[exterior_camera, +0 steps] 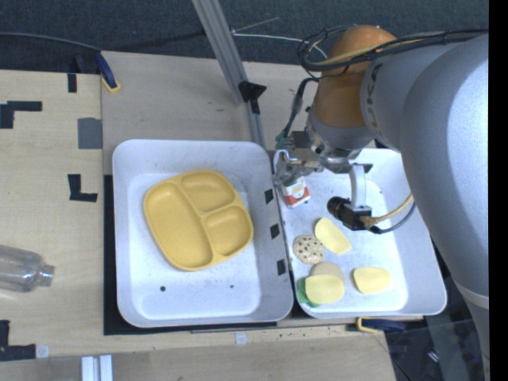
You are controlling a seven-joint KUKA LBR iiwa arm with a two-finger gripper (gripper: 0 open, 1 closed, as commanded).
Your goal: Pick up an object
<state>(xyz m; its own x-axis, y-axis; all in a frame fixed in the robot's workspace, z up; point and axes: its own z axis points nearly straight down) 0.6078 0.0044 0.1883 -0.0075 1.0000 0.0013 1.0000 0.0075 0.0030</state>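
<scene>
My gripper (pixel 290 175) is low over the back left corner of the right bin (pixel 413 280), beside the wall between the bins. Right below its fingers stands a small red and white carton (pixel 296 194), touching or nearly touching them. Whether the fingers hold it is unclear. In front of it lie a yellow wedge (pixel 332 235), a speckled cookie (pixel 308 248), a pale yellow piece on something green (pixel 324 287) and another yellow piece (pixel 371 279).
The left bin (pixel 143 296) holds a yellow divided plate (pixel 198 217). A black cable connector (pixel 347 210) hangs over the right bin. A metal pole (pixel 222 34) slants in from the top. A clear bottle (pixel 20 267) lies on the bench at far left.
</scene>
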